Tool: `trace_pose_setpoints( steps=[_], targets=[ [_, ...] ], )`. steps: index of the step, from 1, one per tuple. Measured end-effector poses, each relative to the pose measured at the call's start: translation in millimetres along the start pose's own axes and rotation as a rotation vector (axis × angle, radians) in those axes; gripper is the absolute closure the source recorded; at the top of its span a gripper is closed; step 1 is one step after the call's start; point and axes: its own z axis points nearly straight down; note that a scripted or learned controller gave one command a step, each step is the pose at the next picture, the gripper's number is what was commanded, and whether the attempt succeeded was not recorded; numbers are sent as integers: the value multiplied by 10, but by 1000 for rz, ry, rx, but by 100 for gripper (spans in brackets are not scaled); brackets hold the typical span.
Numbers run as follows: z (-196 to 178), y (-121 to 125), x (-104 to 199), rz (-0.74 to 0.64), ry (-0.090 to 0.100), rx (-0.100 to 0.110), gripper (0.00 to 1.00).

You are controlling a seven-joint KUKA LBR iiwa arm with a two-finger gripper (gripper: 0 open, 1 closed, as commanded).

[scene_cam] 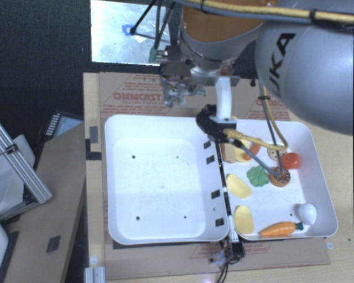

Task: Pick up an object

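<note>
While the grey arm (pixel 298 61) fills the upper right of the view with its orange band (pixel 221 16) showing near the top, the gripper (pixel 178 98) hangs over the bench above the far rim of the left bin (pixel 155 182), near the cardboard sheet (pixel 133 94) printed with red lettering. Nothing shows between the gripper's parts, and from this slant I cannot tell if it is released or clenched.

All the objects lie in the right bin (pixel 315 166) – well apart from the gripper. A carrot (pixel 278 229) rests along the near wall, with a white egg-like piece (pixel 306 213) just beside its green tip. Two pale yellow pieces lie close to the divider between the bins: one (pixel 239 186) near the middle and one (pixel 244 219) nearer the front. A green leafy piece (pixel 257 176) sits just beside a brown round piece (pixel 280 178), and a red tomato-like piece (pixel 290 160) lies just behind that. Further back – partly under a black fitting (pixel 213 122) and yellow cable (pixel 260 141) – are an orange piece (pixel 253 148) and another pale one (pixel 241 156), too covered to name
</note>
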Motion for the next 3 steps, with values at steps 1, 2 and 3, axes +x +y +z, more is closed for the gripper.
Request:
trace_pose_setpoints(
  steps=[1,2,3],
  targets=[
    [-991,-262,194,-3,0,7,100],
    [-1033,-249,186,-6,-5,14,100],
    [-1140,-245,189,-12,-4,14,100]
  ],
)
